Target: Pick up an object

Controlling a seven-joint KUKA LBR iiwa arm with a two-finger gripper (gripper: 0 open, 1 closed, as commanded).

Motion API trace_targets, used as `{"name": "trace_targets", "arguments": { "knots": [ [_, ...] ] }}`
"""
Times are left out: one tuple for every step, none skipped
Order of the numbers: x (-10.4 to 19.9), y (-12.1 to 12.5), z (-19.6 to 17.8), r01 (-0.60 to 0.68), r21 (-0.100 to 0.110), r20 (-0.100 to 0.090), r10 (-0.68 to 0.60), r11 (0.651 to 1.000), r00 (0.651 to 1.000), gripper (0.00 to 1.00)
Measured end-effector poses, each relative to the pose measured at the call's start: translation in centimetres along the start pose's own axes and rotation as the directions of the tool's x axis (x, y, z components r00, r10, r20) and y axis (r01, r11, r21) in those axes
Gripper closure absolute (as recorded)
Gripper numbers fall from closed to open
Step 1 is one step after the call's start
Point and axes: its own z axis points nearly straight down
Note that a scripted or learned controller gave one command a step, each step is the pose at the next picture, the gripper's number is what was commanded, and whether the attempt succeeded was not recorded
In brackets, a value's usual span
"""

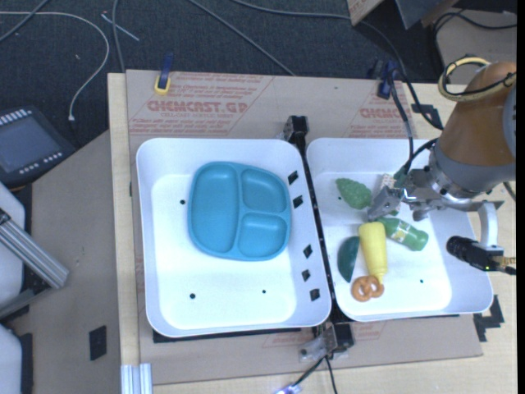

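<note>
Gripper (pixel 387 204) low in right bin (pixel 435 302), can't tell its state, nothing visibly held; yellow piece (pixel 374 249) lies just below-left of it, long axis running up-down, green bottle (pixel 405 234) beside.

You've a blue plate (pixel 239 212) lying in the left bin (pixel 164 286); black tabs (pixel 309 253) dot its right wall; cables (pixel 74 23) trail over the dark floor; a clamp (pixel 165 79) grips the cardboard (pixel 246 105).
</note>
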Motion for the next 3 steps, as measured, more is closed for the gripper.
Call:
{"name": "trace_targets", "arguments": {
  "knots": [
    [-0.35, -0.45, 5.77, 0.000, -0.006, 0.003, 0.000, 1.000, 1.000, 0.00],
    [-0.78, 0.23, 6.21, -0.001, -0.031, 0.013, 0.002, 1.000, 1.000, 0.00],
    [-0.82, 0.11, 5.34, -0.003, -0.027, 0.013, 0.003, 1.000, 1.000, 1.00]
  ]
}}
